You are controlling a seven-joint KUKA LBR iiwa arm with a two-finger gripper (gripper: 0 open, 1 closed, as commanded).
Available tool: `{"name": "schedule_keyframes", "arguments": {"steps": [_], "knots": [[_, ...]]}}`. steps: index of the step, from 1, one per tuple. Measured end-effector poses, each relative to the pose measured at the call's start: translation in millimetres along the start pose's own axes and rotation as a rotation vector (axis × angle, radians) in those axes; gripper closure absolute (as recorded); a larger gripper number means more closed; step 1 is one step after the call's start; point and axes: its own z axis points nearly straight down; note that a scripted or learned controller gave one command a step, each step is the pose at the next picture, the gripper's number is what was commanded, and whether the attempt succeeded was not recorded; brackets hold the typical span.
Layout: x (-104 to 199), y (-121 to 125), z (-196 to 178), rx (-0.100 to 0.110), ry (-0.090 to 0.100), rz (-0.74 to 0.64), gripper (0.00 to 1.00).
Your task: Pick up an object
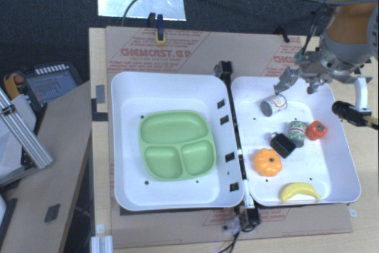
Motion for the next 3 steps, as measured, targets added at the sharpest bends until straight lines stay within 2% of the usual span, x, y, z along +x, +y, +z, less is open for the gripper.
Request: {"name": "schedule_keyframes", "arguments": {"steps": [1,2,3], "knots": [[0,2,-7,-0.011,-0.001,-0.002,0.0],[-3,9,37,-0.01,-0.002,0.0,0.0],[-11,5,95,-0.008,-0.002,0.001,0.0]]}}
